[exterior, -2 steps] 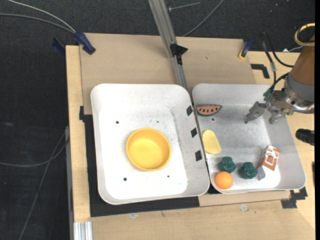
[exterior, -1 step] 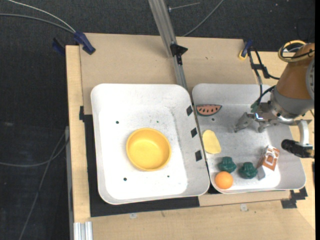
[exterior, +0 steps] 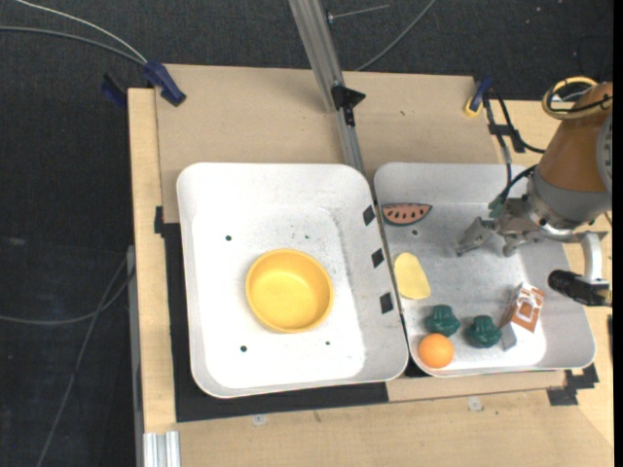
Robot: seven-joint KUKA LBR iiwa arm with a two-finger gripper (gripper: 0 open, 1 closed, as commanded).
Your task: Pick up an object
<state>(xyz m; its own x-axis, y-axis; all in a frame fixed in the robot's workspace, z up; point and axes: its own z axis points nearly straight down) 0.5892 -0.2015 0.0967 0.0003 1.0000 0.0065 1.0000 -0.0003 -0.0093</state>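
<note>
The metal two-finger pincer (exterior: 490, 236) hangs with fingers spread and nothing between them, over bare floor of the right white bin (exterior: 467, 188). Near it lie a watermelon-slice toy (exterior: 405, 213), a pale yellow wedge (exterior: 412, 276), two green toys (exterior: 442, 319), an orange ball (exterior: 436, 350) and a small orange-white carton (exterior: 527, 309). A yellow bowl (exterior: 288, 289) sits in the left bin (exterior: 209, 290).

I see a glossy yellow plastic bowl (exterior: 288, 289) in the left bin (exterior: 209, 222), matt white and speckled. The bench (exterior: 253, 115) looks like pale, smooth wood; the gripper (exterior: 490, 237) is dull grey metal.
</note>
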